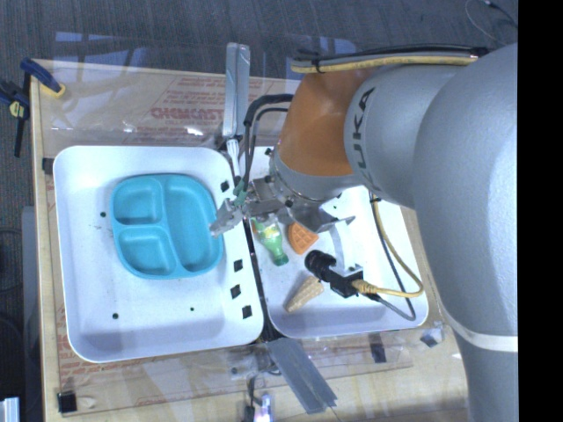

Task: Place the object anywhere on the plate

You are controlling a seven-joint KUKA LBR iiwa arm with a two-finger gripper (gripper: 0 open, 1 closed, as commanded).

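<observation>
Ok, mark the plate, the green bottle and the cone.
blue plate (167, 227), camera view, its large right compartment
green bottle (272, 241), camera view, mid body
cone (303, 294), camera view, its middle

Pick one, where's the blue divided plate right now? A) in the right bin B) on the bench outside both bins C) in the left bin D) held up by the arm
C: the blue divided plate lies flat on the floor of the left bin, while the green bottle and the cone-shaped item sit in the right bin.
</observation>
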